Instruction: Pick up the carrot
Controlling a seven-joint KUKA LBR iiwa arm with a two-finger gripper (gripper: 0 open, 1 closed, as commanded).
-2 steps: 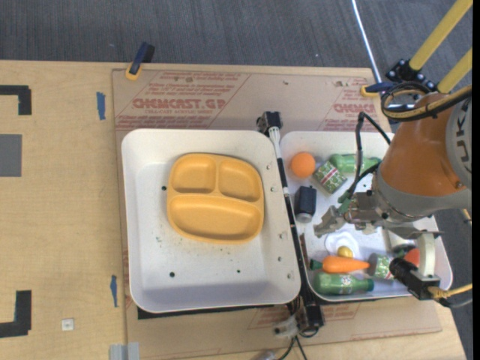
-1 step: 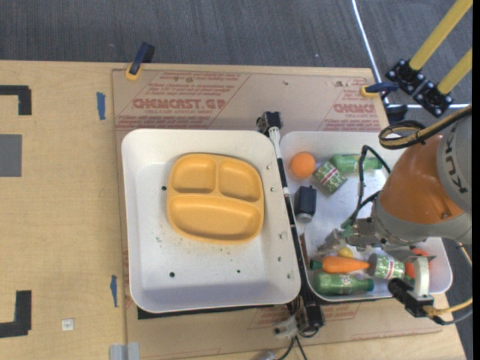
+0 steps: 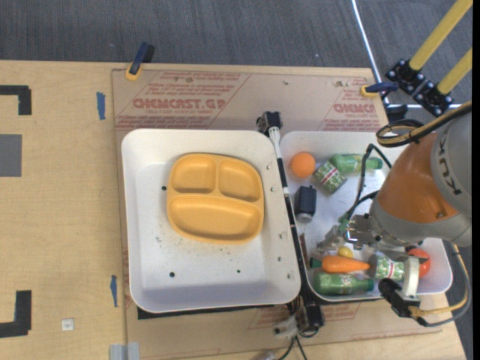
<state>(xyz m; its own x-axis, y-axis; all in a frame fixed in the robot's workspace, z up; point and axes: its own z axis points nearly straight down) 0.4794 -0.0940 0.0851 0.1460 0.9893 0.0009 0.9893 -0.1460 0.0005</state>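
Observation:
The carrot (image 3: pixel 346 265), orange with a green stub at its left end, lies flat near the front of the right bin (image 3: pixel 441 285). It rests between a small yellow piece (image 3: pixel 346 252) and a green bottle (image 3: pixel 344 282). My gripper (image 3: pixel 342 238) hangs just behind and above the carrot, reaching in from the right under the orange wrist band. Its fingers look spread and open, with nothing between them. The carrot is not held.
The right bin also holds an orange ball (image 3: pixel 302 164), a green can (image 3: pixel 328 175), a green bottle (image 3: pixel 354 162), a dark block (image 3: pixel 305 201), a labelled can (image 3: pixel 397 269) and a red item (image 3: pixel 420 260). The left bin (image 3: pixel 142 223) bears a yellow divided plate (image 3: pixel 216 197).

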